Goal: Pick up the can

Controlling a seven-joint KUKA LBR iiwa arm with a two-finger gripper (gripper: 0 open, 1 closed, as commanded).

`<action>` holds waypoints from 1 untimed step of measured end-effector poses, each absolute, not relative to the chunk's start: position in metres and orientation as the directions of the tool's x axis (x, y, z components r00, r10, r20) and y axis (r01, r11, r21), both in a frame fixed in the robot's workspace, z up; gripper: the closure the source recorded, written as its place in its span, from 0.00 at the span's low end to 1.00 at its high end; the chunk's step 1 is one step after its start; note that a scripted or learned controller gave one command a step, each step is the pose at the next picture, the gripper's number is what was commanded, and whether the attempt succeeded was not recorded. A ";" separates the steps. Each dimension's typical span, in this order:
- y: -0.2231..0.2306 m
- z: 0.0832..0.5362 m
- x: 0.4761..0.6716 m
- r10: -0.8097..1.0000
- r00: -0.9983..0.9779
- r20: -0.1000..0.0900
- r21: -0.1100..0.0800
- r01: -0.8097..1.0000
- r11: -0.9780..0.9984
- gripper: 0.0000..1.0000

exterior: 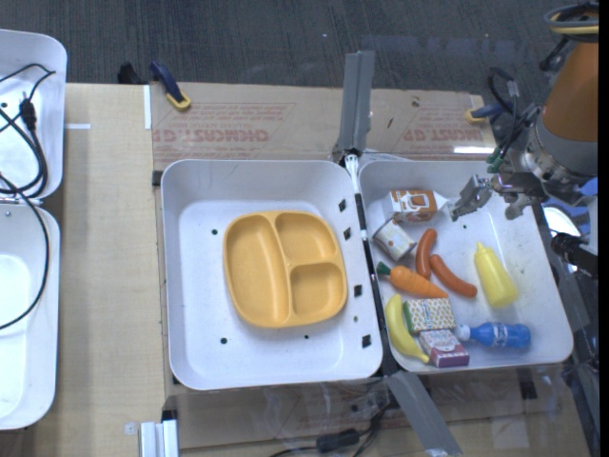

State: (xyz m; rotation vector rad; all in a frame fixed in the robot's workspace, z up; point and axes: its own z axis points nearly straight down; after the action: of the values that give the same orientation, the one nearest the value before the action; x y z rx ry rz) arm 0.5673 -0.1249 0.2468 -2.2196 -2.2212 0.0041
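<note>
The gripper hangs open over the right bin, holding nothing (reaching step); next it must drop onto the small silver can.

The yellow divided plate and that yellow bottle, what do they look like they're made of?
The divided plate looks like moulded plastic: one even yellow-orange colour, rounded compartment walls, a soft matte sheen. The yellow bottle also looks like plastic, smoother and glossier, with a narrow nozzle like a squeeze mustard bottle; it may well be a toy. Neither can be confirmed by sight alone.
</note>
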 end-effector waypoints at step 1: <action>-0.130 0.135 0.615 0.991 0.137 -0.001 -0.004 0.991 -0.137 0.00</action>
State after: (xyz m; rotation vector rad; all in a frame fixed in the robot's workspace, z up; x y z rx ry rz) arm 0.6153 -0.1296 0.1346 -2.3666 -2.0628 0.0051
